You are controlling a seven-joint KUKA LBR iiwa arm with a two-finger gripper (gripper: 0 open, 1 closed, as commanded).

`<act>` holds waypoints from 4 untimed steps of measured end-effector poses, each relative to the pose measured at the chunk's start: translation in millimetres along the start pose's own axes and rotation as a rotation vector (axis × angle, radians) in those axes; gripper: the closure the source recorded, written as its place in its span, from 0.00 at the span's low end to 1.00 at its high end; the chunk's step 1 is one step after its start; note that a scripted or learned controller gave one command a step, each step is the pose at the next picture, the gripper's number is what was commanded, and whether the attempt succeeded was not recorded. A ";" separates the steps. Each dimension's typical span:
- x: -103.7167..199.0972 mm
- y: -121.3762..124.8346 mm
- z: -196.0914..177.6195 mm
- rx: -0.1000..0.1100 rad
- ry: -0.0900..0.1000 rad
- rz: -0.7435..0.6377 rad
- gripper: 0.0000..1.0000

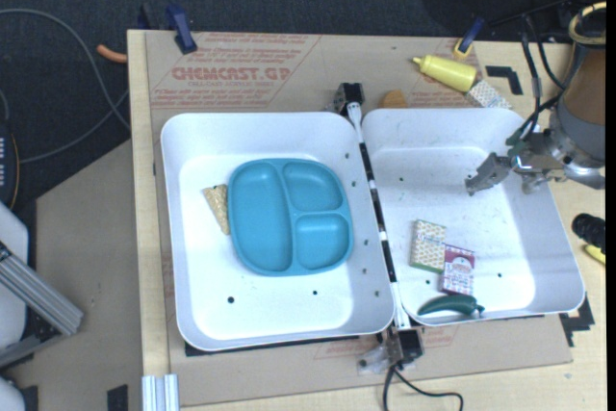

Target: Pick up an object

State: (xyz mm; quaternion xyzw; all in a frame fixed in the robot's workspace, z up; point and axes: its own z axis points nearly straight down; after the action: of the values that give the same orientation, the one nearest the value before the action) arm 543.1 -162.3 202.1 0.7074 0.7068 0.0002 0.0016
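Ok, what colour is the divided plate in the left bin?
Light blue, a teal-like turquoise; the divided plate shows plainly in the camera view.

We see two white bins, a light blue divided plate, a tan speckled cracker, a pale patterned packet, a red-and-white printed box, a green-handled tool and a yellow bottle.

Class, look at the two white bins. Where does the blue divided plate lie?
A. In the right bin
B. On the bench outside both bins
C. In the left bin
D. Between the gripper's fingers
C: the blue divided plate lies flat on the floor of the left bin.
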 end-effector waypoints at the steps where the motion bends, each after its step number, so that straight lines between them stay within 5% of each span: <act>1: 47.9 -17.3 96.0 0.005 0.003 -0.002 0.00; 2: 49.5 -35.9 82.9 0.005 0.004 0.000 0.00; 3: 70.7 -54.6 117.4 0.001 0.001 0.000 0.00; 4: 70.9 -54.4 107.9 0.000 0.001 0.000 1.00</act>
State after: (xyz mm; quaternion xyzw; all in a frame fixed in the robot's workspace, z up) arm 489.0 -91.6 93.9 0.7075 0.7067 0.0005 0.0010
